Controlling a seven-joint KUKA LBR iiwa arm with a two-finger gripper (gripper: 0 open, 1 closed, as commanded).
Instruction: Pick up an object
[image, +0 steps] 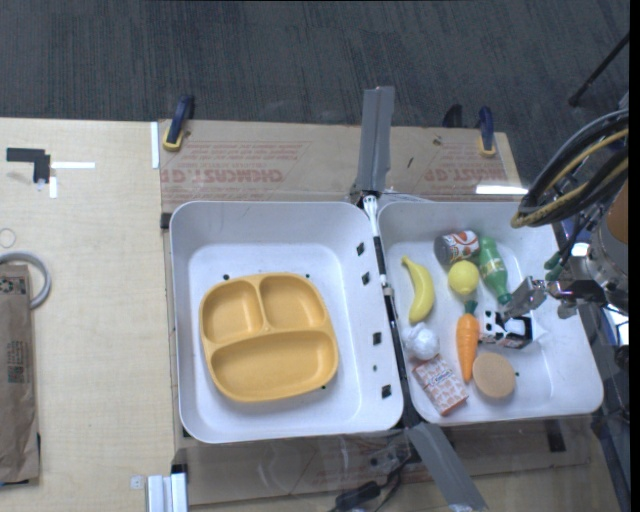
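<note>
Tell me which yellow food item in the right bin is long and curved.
The banana, lying along the bin's left side; the lemon beside it is round.

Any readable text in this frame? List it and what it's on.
"CHEMCAST GP": red print, upside down and repeated, on the brown sheet behind the bins.
Can label: too blurred to read.
Small carton: print too small to read.
Brown bag at left: marking unreadable.

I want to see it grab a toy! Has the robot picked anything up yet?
Not yet. The gripper has reached into the right bin and sits low beside the carrot, over a small black-and-white item. Nothing is visibly between its fingers. The banana, lemon and the rest lie in place. Grabbing and lifting remain.
</note>
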